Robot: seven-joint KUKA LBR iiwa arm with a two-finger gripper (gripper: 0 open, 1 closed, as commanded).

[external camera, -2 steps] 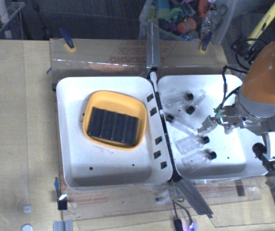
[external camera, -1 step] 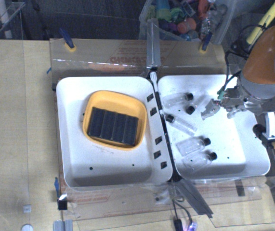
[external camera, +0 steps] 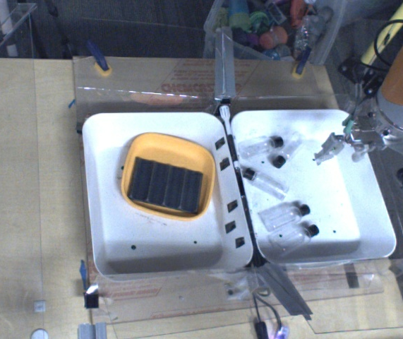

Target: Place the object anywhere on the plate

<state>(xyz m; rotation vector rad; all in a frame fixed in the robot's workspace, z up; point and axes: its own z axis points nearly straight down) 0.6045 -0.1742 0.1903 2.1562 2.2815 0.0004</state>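
The arm reaches in from the right, and its gripper hangs over the upper right part of the right bin. Whether it is open or closed, I cannot tell from here. Nothing appears to be in it. The clear little bottles with black caps lie scattered in that bin, none of them lifted. The yellow plate sits in the left bin with a dark ridged block on it. This looks like the approach before picking; next it must come down on one bottle.
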